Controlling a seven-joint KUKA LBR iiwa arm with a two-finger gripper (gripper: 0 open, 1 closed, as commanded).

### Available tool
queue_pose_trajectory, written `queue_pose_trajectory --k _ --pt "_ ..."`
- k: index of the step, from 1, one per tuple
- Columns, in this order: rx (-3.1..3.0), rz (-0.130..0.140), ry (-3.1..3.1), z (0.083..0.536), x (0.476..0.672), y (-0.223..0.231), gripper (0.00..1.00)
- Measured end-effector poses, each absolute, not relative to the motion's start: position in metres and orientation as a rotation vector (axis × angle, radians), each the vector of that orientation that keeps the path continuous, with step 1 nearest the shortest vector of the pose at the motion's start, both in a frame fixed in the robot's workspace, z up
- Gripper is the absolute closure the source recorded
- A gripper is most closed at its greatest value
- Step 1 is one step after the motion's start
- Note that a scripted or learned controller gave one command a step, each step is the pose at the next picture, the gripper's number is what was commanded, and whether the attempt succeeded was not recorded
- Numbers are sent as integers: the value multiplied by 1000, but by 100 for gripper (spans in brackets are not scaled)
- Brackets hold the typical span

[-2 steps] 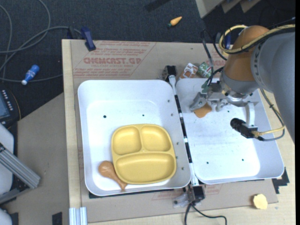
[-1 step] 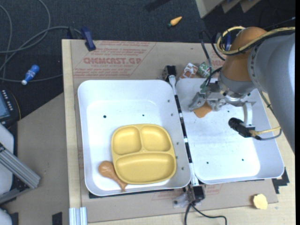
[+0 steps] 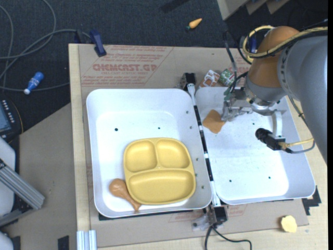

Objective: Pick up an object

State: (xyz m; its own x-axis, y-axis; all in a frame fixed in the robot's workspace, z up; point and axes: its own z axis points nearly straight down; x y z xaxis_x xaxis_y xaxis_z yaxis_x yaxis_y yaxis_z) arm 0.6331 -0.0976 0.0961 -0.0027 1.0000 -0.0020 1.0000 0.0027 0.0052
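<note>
Here the end effector (image 3: 227, 114) touches a tan piece (image 3: 214, 122); its grip cannot be told.

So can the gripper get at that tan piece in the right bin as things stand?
Probably yes. The gripper sits just right of the tan piece, which lies flat near the right bin's left wall with nothing on top. That wall is close, which may crowd a grasp.
</note>
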Motion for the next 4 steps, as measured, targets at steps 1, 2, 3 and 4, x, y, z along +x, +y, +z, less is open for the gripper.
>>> queue_pose_trajectory --k 1,2,3,4 --pt "2227 -5 2222 93 600 -111 100" --pt "2222 1 2221 103 602 -110 100" --pt "2222 2 2221 113 602 -109 100" --pt "2223 1 2220 112 602 -109 0"
